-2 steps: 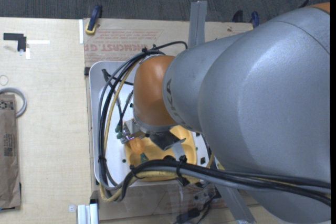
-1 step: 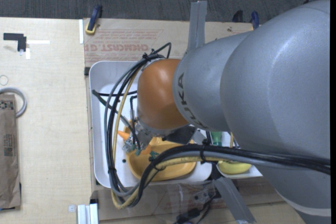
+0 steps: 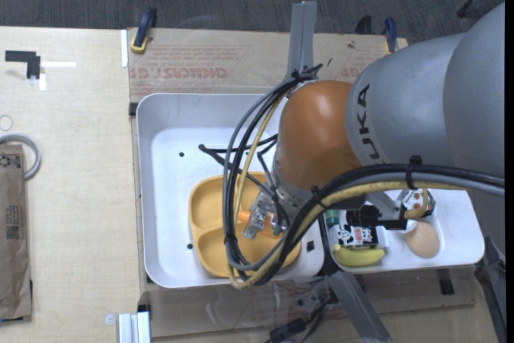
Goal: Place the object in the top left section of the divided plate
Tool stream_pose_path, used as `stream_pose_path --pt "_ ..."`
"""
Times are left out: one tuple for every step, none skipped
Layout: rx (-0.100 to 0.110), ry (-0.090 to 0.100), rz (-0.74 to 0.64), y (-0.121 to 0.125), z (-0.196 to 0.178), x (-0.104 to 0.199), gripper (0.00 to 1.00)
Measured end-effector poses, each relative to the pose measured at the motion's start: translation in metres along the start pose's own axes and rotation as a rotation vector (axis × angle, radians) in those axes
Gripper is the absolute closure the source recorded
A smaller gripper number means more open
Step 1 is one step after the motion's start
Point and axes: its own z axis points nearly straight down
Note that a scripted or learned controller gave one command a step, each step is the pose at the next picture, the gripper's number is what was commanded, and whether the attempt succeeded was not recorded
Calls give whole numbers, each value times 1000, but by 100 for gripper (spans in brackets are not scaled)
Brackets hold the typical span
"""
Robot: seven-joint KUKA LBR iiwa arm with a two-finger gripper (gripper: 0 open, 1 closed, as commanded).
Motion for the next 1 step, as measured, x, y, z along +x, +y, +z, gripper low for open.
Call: stream_pose_path --pt "-25 -14 263 -9 38 -11 100"
